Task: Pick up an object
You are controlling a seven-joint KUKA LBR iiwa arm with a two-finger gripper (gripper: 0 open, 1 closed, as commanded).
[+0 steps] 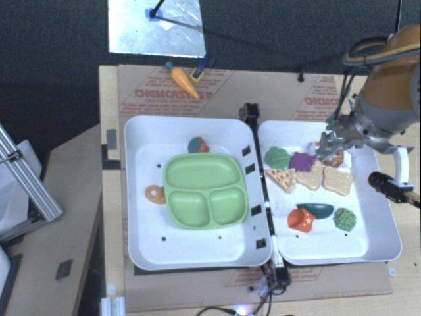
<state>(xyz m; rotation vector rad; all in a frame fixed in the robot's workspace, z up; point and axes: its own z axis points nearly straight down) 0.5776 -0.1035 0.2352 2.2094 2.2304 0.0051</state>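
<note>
Arm point(388, 78) angles end effector point(331, 149) into right bin point(381, 242).

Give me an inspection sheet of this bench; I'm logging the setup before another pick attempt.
Surface: two white bins, left bin and right bin, on a cardboard sheet.
Job's things: right bin holds toy foods, including purple piece, red pepper, broccoli.
Clutter: green divided tray and pretzel in left bin; carrot on the cardboard.
Grippers: gripper low over the right bin's far side; hold not discernible.
Cables: cable looping at the arm.
Surroundings: foil sheet beyond bench.
</note>
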